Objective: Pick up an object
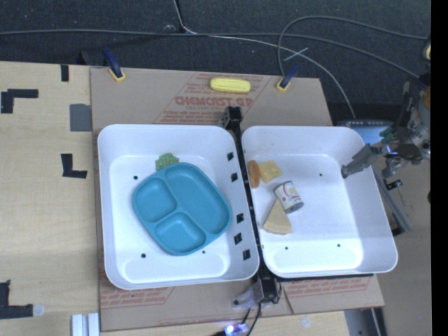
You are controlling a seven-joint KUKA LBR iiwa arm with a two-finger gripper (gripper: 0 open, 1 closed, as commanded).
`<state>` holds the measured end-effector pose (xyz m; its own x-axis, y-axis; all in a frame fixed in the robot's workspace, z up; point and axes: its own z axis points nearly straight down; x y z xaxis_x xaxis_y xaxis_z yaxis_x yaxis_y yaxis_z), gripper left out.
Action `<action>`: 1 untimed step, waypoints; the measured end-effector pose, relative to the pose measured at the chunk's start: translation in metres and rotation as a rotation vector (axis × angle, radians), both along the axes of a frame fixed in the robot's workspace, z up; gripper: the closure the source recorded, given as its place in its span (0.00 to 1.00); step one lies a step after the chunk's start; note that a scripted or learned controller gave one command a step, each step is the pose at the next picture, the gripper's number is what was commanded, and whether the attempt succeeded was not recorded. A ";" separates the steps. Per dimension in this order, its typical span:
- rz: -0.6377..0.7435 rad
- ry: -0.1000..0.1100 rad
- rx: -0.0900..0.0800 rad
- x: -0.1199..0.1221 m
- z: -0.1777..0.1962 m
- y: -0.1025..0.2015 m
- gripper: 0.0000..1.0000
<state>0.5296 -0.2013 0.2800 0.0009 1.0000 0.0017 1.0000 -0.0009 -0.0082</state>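
The right bin (350,257) holds three small things. An orange-yellow piece (264,172) lies near its left wall. A small white can (288,196) lies on its side just below that. A pale yellow wedge (278,220) rests under the can. My gripper (364,161) hangs over the bin's right rim, well to the right of these things and touching none of them. In the left bin (119,257) sits a blue divided plate (181,208) with a small green piece (166,162) at its upper left edge.
A yellow corn-like toy (229,85) lies on the cardboard sheet (140,103) behind the bins. Two clamps (114,67) (287,78) pin the sheet's back edge. Cables run across the dark floor behind. Black clips line the seam between the bins (241,187).
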 end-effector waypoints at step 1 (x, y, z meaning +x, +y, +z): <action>0.002 -0.007 -0.002 0.002 0.003 0.000 0.00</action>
<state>0.5311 -0.2012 0.2834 -0.0010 1.0000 -0.0003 1.0000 0.0010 -0.0009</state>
